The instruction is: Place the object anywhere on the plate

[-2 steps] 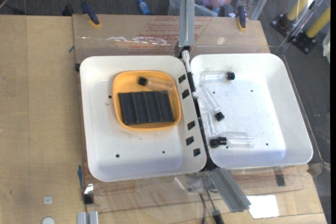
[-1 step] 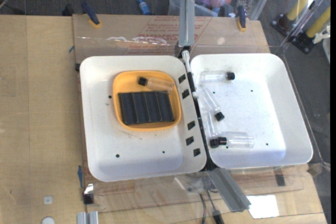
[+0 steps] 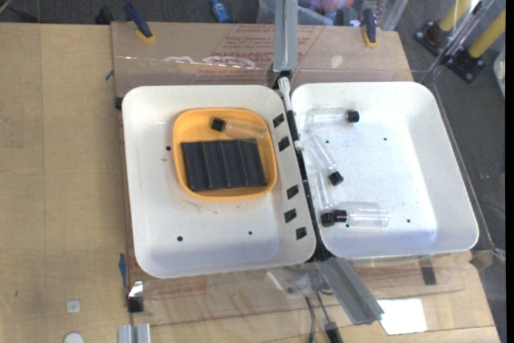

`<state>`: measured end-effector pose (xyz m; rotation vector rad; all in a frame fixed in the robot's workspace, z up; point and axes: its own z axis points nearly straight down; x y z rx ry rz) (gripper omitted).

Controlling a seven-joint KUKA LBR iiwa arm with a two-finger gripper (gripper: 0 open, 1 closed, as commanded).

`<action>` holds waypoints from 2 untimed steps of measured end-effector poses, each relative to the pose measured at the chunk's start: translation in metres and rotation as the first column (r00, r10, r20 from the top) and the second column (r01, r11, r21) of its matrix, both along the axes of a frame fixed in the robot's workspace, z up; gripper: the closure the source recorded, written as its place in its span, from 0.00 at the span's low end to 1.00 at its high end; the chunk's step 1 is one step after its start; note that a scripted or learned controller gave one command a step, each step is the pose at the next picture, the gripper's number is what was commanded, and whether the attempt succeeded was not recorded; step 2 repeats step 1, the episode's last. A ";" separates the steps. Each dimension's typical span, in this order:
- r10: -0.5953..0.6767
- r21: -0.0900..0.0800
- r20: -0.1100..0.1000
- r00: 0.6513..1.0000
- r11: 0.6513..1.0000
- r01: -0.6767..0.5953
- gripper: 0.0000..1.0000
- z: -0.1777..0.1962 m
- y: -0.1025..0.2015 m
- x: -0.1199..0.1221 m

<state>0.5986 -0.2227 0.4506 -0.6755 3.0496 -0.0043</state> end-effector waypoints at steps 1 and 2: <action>0.102 -0.001 -0.009 0.995 0.995 -0.102 1.00 -0.014 0.000 0.068; 0.102 -0.001 -0.009 0.995 0.995 -0.102 1.00 -0.014 0.000 0.068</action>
